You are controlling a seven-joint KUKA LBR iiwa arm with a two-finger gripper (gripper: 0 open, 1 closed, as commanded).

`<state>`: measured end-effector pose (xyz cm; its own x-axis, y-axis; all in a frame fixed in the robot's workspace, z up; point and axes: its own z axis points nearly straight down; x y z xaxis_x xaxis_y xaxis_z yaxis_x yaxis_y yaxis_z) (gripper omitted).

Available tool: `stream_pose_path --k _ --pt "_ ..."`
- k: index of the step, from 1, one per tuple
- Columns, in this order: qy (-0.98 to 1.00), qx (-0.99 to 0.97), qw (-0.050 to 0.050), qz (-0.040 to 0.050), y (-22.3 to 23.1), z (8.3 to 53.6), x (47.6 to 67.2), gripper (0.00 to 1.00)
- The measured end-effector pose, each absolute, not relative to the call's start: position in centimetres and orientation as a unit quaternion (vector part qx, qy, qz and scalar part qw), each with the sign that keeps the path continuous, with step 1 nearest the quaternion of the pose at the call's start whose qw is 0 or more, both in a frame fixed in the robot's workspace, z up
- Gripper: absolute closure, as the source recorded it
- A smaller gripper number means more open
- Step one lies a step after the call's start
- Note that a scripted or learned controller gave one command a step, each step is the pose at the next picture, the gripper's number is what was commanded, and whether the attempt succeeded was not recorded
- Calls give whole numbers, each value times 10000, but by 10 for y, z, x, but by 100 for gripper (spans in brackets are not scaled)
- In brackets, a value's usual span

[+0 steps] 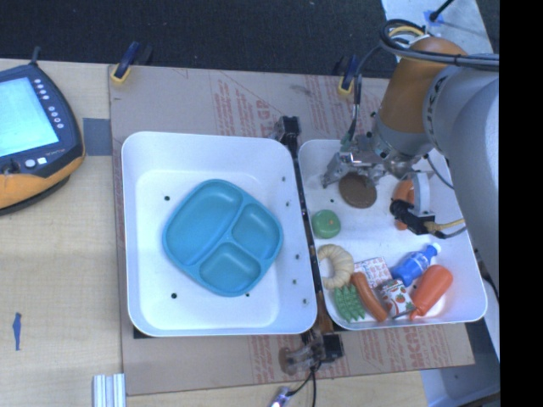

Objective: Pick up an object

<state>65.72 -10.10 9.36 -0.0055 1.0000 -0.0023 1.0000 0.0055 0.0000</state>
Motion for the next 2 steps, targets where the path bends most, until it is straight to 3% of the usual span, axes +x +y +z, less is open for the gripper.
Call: stream_pose_path --k 1,2 --pt "7099 7043 8 -12 -102 105 658 100" --pt "7100 7042 7 -13 -102 105 658 0"
